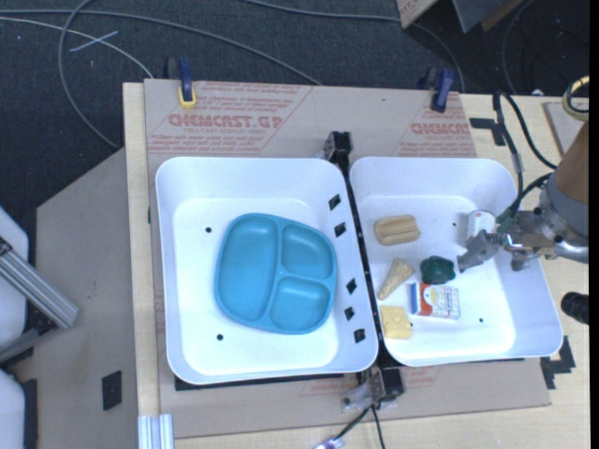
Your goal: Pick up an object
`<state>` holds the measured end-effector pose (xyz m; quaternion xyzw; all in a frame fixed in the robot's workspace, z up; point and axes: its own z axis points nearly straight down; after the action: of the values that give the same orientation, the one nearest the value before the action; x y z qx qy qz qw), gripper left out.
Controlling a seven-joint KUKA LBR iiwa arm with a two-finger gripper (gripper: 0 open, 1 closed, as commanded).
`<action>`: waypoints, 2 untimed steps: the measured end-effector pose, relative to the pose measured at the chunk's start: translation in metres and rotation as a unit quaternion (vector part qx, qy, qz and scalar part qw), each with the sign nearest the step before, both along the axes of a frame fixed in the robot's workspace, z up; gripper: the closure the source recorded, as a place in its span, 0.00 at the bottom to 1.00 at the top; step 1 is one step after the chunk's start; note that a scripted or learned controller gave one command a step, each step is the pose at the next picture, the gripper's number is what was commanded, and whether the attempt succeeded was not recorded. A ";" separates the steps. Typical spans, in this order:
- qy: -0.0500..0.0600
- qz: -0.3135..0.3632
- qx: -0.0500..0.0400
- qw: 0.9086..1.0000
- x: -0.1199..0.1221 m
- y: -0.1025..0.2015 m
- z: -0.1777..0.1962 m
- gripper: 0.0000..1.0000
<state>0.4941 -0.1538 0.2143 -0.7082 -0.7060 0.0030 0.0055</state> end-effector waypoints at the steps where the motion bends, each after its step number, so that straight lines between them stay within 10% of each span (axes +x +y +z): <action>1: -0.005 0.002 -0.001 1.000 0.003 0.000 0.005 0.00; 2: -0.003 0.002 0.000 1.000 0.001 0.006 -0.039 0.00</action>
<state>0.4951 -0.1478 0.1756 -0.7069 -0.7073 0.0011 0.0034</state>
